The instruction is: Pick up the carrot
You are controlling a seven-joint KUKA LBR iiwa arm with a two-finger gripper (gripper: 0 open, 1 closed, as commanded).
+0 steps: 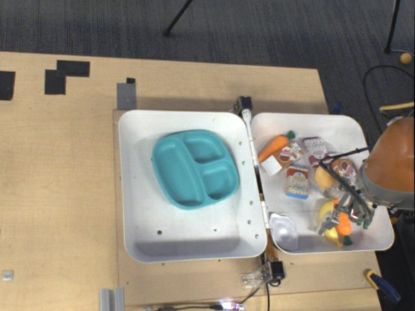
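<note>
The carrot (272,147), orange with a small green top, lies at a slant in the far left corner of the right bin (363,129), close to the divider. My gripper (348,211) is low over the near right part of that bin, far from the carrot. It hangs among yellow and orange toy pieces (342,226). A small orange piece with a green tip sits right under it, and I cannot make out whether that piece is touched. The arm's orange band (393,154) covers the bin's right side.
A teal divided plate (194,168) lies in the left bin (139,232). Small printed food packets (299,181) and a yellow item (324,177) crowd the middle of the right bin. A clear cup (283,227) rests at its near left corner.
</note>
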